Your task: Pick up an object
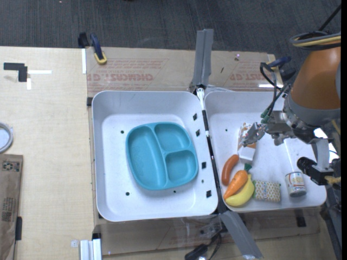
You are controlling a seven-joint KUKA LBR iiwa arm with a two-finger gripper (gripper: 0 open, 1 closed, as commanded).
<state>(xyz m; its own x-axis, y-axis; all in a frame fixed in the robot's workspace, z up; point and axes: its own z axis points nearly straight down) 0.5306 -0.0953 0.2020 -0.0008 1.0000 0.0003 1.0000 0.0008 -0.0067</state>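
Banana [242, 194], carrot [236, 182] bunched at right bin [227, 118] front corner, easy targets | hand [254, 136] low over small packet [247, 143] | grip: I cannot tell | blue tray [161, 156] left bin, untouched

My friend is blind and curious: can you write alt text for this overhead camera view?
A grey and orange robot arm's tool hovers over the right white bin, which holds a carrot, banana, sponge and small can. The left white bin holds a blue divided plate.
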